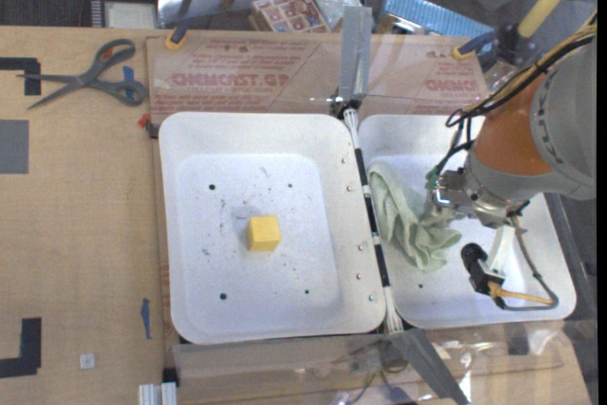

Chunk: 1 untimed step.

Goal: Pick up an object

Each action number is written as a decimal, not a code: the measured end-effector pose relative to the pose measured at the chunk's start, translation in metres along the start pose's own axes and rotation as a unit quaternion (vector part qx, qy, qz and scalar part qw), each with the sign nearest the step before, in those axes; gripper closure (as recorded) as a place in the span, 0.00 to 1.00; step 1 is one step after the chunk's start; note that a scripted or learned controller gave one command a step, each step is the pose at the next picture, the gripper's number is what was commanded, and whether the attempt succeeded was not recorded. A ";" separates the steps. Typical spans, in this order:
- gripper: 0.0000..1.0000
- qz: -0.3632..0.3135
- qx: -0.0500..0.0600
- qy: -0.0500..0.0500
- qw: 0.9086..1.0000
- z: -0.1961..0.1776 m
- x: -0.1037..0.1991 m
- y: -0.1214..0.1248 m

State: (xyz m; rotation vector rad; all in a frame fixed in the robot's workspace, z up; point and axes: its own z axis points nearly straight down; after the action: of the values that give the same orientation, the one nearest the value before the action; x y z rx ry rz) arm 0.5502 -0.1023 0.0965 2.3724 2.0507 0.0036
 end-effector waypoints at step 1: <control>1.00 0.046 0.005 0.000 0.999 -0.086 0.026 0.056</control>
State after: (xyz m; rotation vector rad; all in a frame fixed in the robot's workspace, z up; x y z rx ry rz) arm 0.6088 -0.0842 0.1827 2.4699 1.9446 -0.0059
